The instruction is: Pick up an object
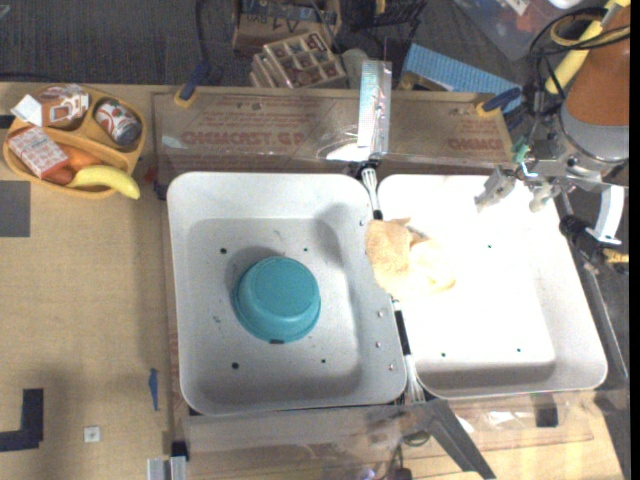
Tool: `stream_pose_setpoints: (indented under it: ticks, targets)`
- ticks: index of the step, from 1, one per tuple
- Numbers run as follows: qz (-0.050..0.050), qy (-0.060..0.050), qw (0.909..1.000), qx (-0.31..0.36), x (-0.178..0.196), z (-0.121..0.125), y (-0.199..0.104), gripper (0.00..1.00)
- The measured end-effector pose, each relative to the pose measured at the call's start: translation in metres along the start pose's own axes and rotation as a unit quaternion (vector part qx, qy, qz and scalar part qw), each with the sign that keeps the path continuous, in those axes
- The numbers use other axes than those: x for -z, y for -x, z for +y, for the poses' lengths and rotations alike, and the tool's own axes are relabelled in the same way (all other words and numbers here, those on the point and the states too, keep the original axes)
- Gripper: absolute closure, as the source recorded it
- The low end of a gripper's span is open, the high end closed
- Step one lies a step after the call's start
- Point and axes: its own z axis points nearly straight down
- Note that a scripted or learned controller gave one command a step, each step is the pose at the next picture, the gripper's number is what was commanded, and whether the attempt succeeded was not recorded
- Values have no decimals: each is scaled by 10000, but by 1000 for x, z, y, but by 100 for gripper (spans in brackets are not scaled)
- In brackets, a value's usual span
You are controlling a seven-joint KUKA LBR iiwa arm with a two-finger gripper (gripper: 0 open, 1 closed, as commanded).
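The pincer (515,186) hangs over the far right corner of the right bin (520,363). Its two fingers stand apart, and nothing is between them.

To the left of the pincer and a little nearer to the camera lies a tan, soft-looking lump (390,251), perhaps a plush toy or a crumpled cloth; its surface is too blurred to tell more. It rests against the left wall of the right bin, just beside the divide between the bins. Touching it on the pincer's side is a pale yellow, roundish object (437,268), very washed out against the white floor. Neither one has a clear long axis or pointing direction.

Farther left of the pincer, in the left bin (200,203), a teal bowl (279,299) sits upside down near the middle, well apart from the tan lump.

Both bins are shallow and white, and stand on a wooden bench (70,318). Far to the left of the pincer, a yellow tray (20,153) holds a banana (107,179) and small packages. Beyond the bench are a dark floor, cables and boxes.
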Motion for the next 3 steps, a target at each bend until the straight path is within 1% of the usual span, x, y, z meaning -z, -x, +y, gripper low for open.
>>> stream_pose_setpoints:
  ticks: [1, 2, 3]
  targets:
    - [-15, 20, 9999, -111, 6, -4, 57, 0]
    - [-1, -8, 9934, -1151, -84, 33, -16, 0]
    - [-4, 32, 10000, 8, -113, 0, -41, 0]
